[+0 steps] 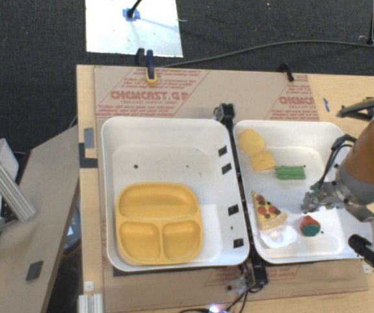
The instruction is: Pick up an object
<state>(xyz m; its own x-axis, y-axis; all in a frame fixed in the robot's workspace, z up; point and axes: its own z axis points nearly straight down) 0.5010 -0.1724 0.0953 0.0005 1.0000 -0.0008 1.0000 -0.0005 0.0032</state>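
the gripper hovers above the small red toy; can't tell its state. the toy looks light, rounded, maybe slippery: pinch its middle.

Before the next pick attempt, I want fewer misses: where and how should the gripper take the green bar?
Probably from above, at the middle of the green bar, fingers closing across its narrow width. It lies flat in the right bin, long axis left to right, apart from the yellow pieces.
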